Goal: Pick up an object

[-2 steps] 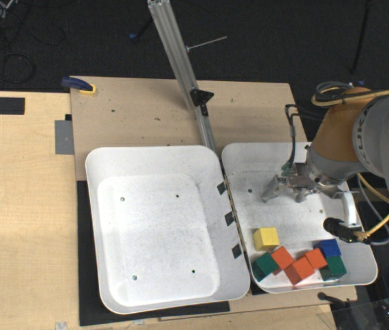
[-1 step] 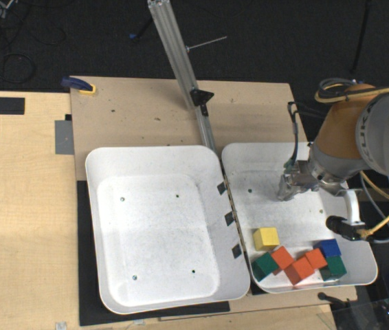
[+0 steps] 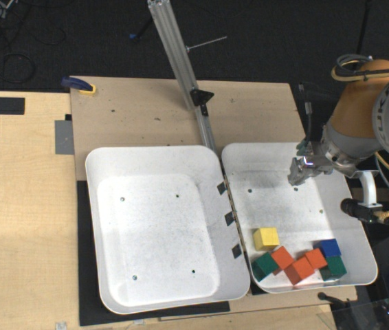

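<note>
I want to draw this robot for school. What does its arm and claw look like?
The arm is fat and rounded, with a big shiny orange band at the top and smooth grey metal below it. A thin pale cable loops over the orange part. At its end sits the claw, a small, silvery-grey metal piece. A white curved part pokes out from the arm's lower side.

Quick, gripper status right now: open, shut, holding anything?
Gripper: cannot be told from this view. It sits over the right bin, up-frame of the blocks, with nothing seen held.
</note>
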Tool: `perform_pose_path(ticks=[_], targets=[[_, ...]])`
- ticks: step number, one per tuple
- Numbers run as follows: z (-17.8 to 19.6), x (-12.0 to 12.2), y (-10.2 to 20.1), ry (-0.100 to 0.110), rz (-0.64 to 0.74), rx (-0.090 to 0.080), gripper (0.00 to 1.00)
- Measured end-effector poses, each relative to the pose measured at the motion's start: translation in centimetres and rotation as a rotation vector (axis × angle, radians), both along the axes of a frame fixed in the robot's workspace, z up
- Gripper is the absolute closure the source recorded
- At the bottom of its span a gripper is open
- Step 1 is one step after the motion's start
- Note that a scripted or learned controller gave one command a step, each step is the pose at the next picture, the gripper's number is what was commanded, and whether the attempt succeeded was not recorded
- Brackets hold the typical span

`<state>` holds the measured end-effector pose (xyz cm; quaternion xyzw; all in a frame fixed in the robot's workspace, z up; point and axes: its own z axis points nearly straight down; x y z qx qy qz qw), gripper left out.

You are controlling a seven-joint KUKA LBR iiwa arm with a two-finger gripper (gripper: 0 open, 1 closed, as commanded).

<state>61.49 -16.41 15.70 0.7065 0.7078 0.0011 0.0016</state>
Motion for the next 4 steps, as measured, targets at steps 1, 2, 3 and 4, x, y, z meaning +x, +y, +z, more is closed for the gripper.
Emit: perform_pose_path(ticks=[1,2,3,4], targets=[[6.3,-0.3,0.2,-0.001,-0.001,0.000,1.00],[11.6,-1.2,-0.4,0.000,-0.002,-0.001,1.00],[10.7,-0.7,4.3,0.007,0.002,0.003,1.00],[10.7,-1.4,10.4,0.008,0.003,0.004,1.00]])
